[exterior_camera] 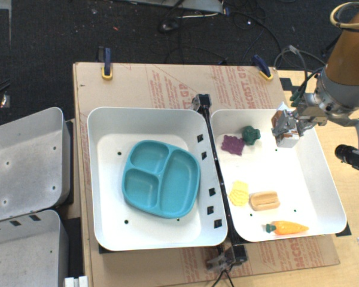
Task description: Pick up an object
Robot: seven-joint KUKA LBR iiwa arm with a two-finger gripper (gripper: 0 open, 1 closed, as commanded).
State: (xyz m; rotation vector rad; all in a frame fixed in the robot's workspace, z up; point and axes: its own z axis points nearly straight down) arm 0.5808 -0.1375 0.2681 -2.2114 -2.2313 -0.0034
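Two shallow white bins side by side on a cardboard-topped table, clamped at the far edge, over dark floor strewn with cables. In the left bin, a teal divided plate; in the right bin, a purple grape bunch, green broccoli, yellow corn piece, tan bread and an orange carrot. Above the right bin's far right corner, the tool, well apart from every item; opening not discernible, nothing visible in its grip.
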